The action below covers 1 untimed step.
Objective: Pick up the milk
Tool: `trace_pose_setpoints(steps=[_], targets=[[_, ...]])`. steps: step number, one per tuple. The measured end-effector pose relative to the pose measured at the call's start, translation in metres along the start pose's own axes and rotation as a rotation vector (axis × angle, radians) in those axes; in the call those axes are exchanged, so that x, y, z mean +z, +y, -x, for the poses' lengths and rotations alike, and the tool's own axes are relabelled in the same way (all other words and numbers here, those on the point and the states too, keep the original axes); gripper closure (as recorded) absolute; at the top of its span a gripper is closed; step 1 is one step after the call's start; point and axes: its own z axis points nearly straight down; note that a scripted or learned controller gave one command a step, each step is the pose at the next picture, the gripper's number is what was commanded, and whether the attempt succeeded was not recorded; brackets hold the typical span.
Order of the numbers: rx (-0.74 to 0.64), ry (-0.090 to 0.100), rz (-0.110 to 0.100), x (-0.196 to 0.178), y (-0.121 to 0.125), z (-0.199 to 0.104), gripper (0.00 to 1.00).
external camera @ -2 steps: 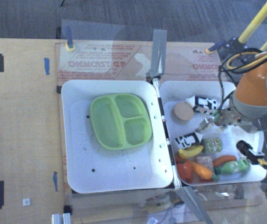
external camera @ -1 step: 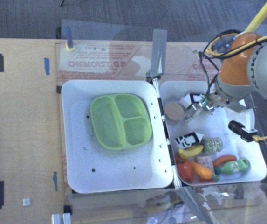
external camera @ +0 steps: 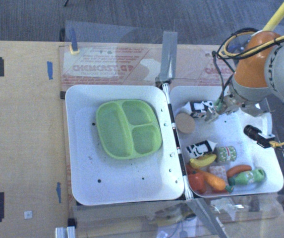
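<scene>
A cow-patterned black-and-white milk carton [external camera: 198, 107] lies on its side at the back left of the right bin [external camera: 260, 155]. My gripper [external camera: 214, 110] hangs low right beside the carton's right end, touching or nearly touching it. I cannot tell whether the carton is gripped. A second black-and-white carton [external camera: 201, 147] lies nearer the middle of the same bin, just above a banana [external camera: 203, 160].
A brown round disc [external camera: 185, 123] sits left of the gripper. A green can [external camera: 226, 154], carrot [external camera: 216, 181], red pepper [external camera: 195, 180], sausage [external camera: 239, 170] and green bottle [external camera: 247, 177] crowd the bin's front. The left bin [external camera: 82, 182] holds a green divided plate [external camera: 128, 129].
</scene>
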Motion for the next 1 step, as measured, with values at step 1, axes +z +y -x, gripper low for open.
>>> trace_pose_setpoints(steps=[1], targets=[[-0.163, 0.004, 0.007, -0.0876, -0.0135, -0.0693, 1.00]])
